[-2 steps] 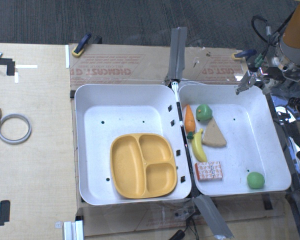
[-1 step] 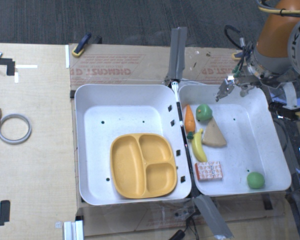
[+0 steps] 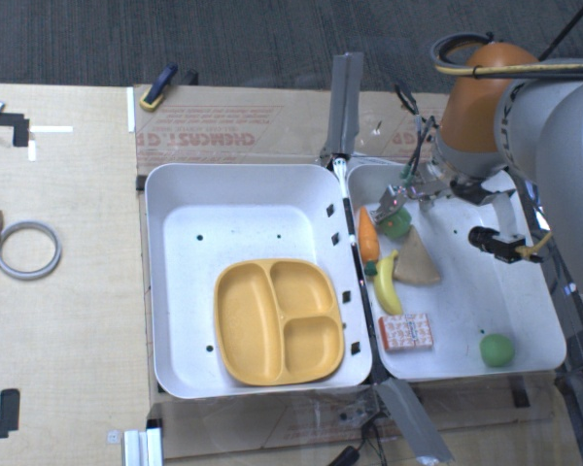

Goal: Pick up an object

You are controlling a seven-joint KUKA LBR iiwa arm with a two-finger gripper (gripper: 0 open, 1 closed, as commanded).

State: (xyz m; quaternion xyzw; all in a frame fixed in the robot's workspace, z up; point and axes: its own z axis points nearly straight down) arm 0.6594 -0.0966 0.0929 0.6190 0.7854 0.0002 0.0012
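The gripper hung low in the right bin, just above a small green object beside the carrot; whether it gripped anything was unclear.

Fixed overhead camera, slanted down on both bins, arm entering right

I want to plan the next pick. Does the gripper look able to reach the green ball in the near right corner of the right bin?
Probably yes. The green ball lies alone on bare bin floor, apart from the small box and the banana. The gripper hangs at the far end of the same bin.
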